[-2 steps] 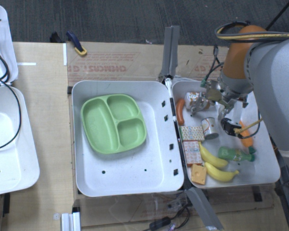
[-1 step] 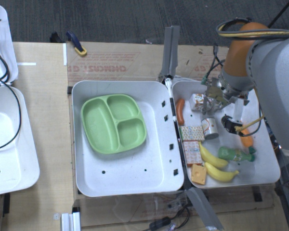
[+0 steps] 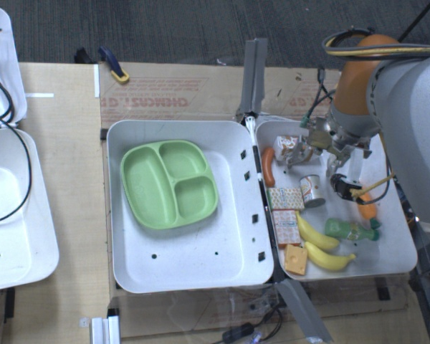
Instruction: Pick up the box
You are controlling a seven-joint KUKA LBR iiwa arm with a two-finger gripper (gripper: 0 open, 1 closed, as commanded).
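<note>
In the right bin (image 3: pixel 395 258) two small boxes lie near the left wall. One is a pale patterned box (image 3: pixel 285 198); a reddish box (image 3: pixel 285 223) touches it on the near side. My gripper (image 3: pixel 306 153) hangs over the back of this bin, up and to the right of the boxes and apart from them. It is close to a white and red packet (image 3: pixel 287 145). Nothing of the boxes is under it.
Around the boxes lie a sausage (image 3: pixel 268 167), a small can (image 3: pixel 312 190), two bananas (image 3: pixel 319 244), an orange cracker (image 3: pixel 295 259), a green bottle (image 3: pixel 351 229) and a carrot (image 3: pixel 366 208). The left bin (image 3: pixel 129 264) holds a green divided plate (image 3: pixel 169 183).
</note>
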